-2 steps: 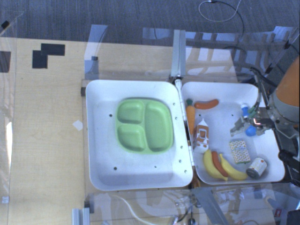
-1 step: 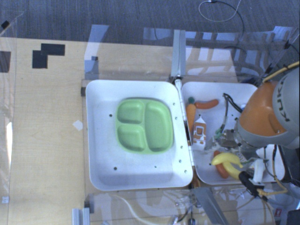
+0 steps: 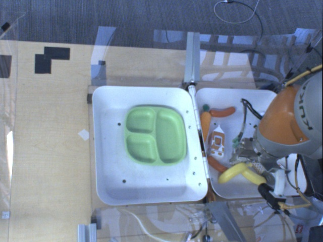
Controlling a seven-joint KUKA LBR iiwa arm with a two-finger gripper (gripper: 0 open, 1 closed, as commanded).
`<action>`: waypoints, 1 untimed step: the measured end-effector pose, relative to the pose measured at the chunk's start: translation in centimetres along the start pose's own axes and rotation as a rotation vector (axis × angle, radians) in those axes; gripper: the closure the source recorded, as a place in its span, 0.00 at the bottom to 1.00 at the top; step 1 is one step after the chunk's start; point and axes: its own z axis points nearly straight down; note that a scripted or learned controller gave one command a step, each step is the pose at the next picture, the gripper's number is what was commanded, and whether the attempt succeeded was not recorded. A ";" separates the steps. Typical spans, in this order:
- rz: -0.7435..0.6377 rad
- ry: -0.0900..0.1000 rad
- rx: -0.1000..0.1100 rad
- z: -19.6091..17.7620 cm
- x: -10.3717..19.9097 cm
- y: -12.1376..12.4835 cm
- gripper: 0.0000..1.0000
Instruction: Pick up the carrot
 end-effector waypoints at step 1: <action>-0.293 0.001 0.000 -14.3 -0.8 0.0 1.00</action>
